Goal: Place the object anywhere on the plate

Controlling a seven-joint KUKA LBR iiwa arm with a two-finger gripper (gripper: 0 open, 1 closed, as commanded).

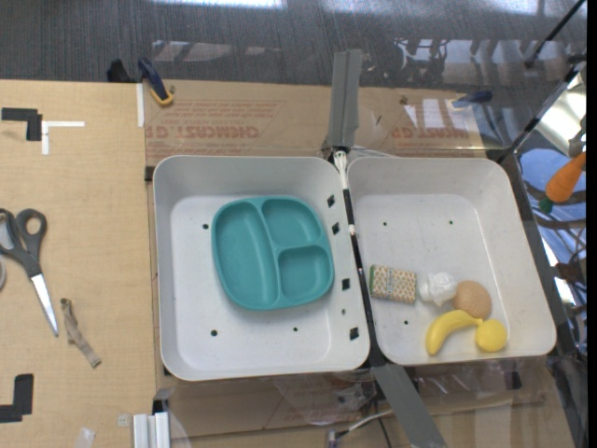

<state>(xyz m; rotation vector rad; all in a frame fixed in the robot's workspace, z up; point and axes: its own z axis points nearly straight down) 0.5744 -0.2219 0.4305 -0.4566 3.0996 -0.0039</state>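
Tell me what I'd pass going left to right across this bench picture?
Scissors → teal plate in the left bin → snack packet in the right bin → white lump → banana → yellow lemon.

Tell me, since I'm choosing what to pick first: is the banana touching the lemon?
Touching. The camera view shows the banana's upper end meeting the lemon's left side with no bin floor visible between them.
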